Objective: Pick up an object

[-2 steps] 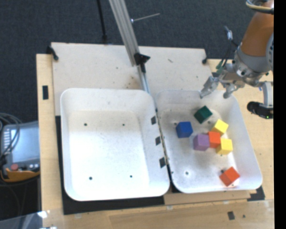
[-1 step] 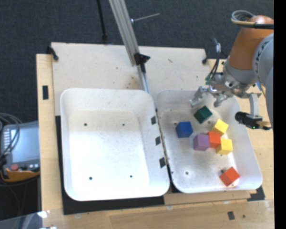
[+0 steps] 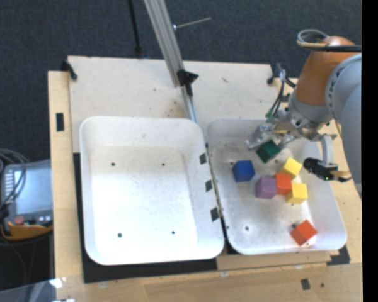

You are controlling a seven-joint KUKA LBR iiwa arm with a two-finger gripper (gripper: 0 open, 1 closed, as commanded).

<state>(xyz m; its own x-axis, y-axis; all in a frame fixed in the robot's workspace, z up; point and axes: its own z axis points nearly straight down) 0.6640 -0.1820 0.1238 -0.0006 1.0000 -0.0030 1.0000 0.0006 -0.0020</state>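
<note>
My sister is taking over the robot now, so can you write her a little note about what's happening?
Gripper: low over the right bin, at the green block; whether it grips it is unclear.
Also in the right bin: blue block, purple block, two yellow blocks, two orange blocks.
Done: nothing clearly lifted.
Left: pick up one block.

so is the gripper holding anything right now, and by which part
It cannot be told. The gripper sits right over the dark green block in the right bin, but the view doesn't show the block between its fingers.
</note>
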